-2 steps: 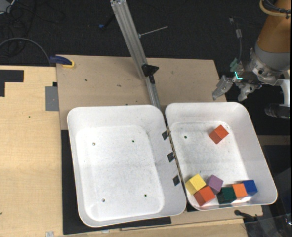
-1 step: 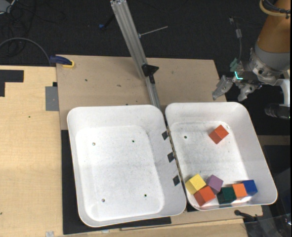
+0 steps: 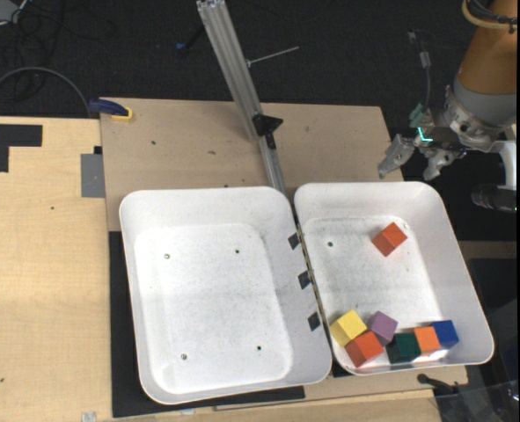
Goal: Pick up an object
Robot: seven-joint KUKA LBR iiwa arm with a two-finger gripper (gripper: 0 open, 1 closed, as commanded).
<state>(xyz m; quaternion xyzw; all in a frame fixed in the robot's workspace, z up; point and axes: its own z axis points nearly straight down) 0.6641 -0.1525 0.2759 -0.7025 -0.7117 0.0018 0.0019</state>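
Above the right bin's (image 3: 453, 236) far right corner, the gripper (image 3: 414, 158) hangs with its fingers spread apart, grasping nothing. Inside that bin lies a lone red block (image 3: 389, 238); six colored blocks (image 3: 393, 335) cluster along its near edge.

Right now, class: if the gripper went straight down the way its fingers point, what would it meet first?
The gripper hangs above the far rim of the right bin, fingers spread and pointing down. It would probably meet that rim or the bin floor just inside it, well short of the red block. One view leaves depth uncertain.
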